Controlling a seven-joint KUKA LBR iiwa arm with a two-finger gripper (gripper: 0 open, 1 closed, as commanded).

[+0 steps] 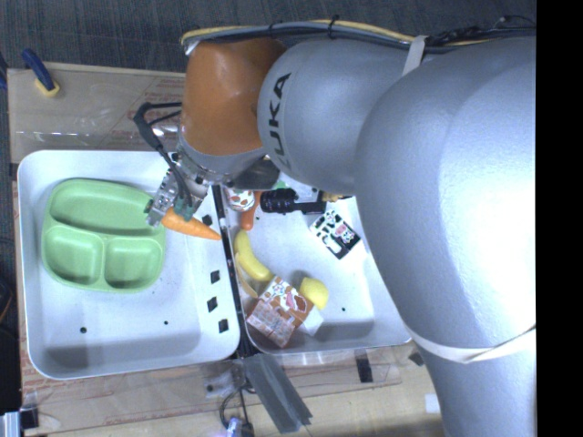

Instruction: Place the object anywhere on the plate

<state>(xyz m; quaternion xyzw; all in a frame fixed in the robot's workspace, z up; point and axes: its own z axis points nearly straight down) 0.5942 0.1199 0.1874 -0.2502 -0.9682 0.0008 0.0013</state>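
Gripper (170, 203) fingers closed on blunt end of carrot (189, 227); carrot lifted, tip slanting away right and down. Just left of fingers: green plate (100, 235), three compartments, in left bin (55, 335). Right of fingers, in right bin (355, 321): banana (250, 259), brown carton (278, 312), lemon (314, 291), small black-white card (335, 232).

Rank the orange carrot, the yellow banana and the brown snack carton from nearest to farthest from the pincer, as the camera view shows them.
1. Orange carrot: right at the pincer, beside the green sectioned plate in the left bin.
2. Yellow banana: across the divider, in the right bin.
3. Brown snack carton: farthest, near the right bin's front wall.
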